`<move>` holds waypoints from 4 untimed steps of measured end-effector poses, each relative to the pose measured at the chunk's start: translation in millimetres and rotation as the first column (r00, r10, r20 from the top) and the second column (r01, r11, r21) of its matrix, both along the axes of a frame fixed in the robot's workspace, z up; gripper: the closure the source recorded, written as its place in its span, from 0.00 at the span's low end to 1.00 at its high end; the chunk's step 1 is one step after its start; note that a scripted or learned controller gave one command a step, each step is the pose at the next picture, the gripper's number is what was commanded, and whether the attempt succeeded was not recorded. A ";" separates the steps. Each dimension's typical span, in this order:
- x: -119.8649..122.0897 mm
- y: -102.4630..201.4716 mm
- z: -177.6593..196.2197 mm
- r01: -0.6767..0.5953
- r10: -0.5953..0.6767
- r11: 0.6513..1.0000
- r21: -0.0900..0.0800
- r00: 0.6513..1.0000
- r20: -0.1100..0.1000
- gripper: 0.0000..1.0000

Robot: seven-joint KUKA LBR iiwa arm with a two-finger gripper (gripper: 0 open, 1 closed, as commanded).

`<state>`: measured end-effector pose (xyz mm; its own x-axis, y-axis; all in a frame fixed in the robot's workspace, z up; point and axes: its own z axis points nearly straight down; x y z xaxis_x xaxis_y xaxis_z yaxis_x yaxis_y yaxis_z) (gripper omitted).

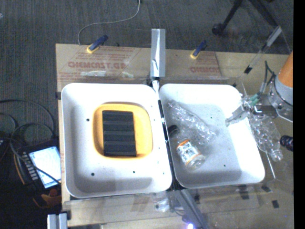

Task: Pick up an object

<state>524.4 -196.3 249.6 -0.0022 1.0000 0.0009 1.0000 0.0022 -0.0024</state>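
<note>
Left of centre, the left bin holds a yellow tray with a black ridged block. Right of it, the right bin holds a crumpled clear plastic bottle and a small labelled bottle. At the right edge, the gripper hangs over that bin's rim; its opening cannot be told.

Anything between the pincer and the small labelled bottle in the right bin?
Nothing visible. The pincer hangs over the right bin near its right rim; bare bin floor runs down-left to the small bottle. The crumpled clear plastic lies above that line.
</note>
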 end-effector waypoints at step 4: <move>90.4 143.3 -66.0 -0.078 0.078 0.997 -0.002 0.997 0.001 1.00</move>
